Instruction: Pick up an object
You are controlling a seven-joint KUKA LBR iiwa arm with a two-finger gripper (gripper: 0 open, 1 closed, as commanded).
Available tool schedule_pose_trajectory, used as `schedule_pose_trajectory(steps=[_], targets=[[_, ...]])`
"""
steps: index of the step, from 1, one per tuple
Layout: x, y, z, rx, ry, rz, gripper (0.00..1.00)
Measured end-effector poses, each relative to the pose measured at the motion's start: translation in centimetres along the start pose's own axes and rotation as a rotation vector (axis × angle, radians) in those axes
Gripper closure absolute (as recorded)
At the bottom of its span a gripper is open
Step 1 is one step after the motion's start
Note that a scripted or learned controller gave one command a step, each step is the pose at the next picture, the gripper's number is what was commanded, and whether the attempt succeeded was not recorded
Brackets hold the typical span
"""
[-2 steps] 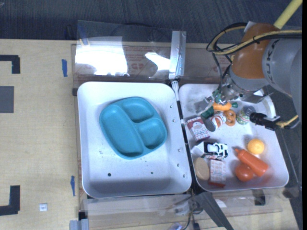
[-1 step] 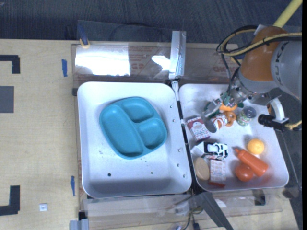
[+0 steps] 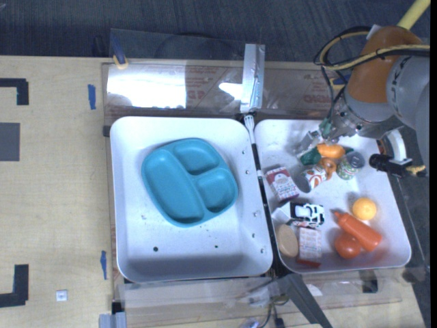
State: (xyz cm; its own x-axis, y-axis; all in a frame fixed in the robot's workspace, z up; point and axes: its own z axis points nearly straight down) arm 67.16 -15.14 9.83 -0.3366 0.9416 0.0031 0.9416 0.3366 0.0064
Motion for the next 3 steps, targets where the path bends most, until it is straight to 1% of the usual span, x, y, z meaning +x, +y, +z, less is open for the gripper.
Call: schedule_pose_trajectory(steps=[1,2,3], targets=[[-3.5,-1.8,1.2,0.014,0.012,-0.006,0.0],[-3.7,-1.4,-0.1,0.001,-0.004,-0.01,1.0],[-5.3,-6.8,-5.6,0.002,-0.007,0.081,1.0]])
